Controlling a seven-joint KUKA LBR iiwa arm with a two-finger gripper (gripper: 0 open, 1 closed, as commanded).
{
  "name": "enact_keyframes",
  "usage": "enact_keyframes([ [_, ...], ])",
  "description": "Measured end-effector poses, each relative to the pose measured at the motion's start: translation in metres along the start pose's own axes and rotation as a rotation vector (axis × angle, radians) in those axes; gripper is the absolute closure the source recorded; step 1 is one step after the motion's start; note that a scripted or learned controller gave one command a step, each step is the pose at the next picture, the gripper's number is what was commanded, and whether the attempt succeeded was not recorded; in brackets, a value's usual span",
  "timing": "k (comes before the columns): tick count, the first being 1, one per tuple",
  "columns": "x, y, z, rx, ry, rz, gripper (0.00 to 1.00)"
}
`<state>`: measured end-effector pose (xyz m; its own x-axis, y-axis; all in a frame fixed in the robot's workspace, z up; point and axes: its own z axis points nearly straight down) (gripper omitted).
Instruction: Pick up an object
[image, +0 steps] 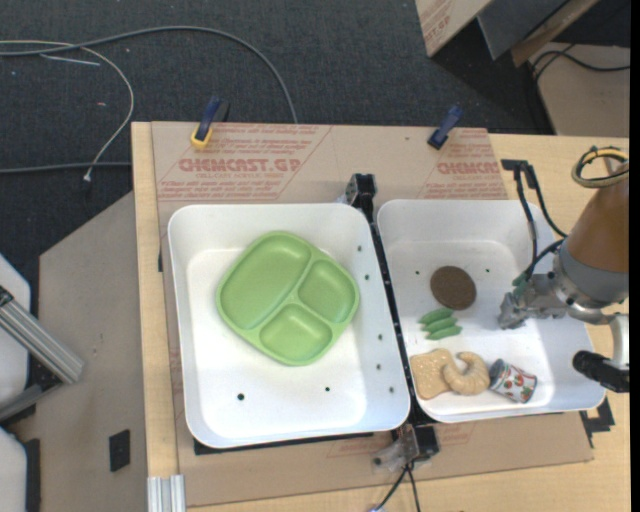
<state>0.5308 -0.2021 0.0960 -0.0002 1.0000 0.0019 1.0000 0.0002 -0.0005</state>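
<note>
Resting flat, round brown cookie (453, 287)

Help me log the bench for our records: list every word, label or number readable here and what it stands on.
"CHEMCAST GP", red print, on the brown paper-covered board behind the left bin.
"CHEMCAST", red print again, on the same board behind the right bin; the letters after it are too blurred to read.
Red print on the cardboard box at the top edge: too small to read.
Pattern on the small cup in the right bin: no legible text.
</note>
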Motion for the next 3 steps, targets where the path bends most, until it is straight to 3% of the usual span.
enact_keyframes([
  [2, 0.012, -0.009, -0.098, -0.006, -0.003, -0.001, 1.00],
  [3, 0.012, -0.008, -0.112, -0.004, -0.003, -0.001, 1.00],
])
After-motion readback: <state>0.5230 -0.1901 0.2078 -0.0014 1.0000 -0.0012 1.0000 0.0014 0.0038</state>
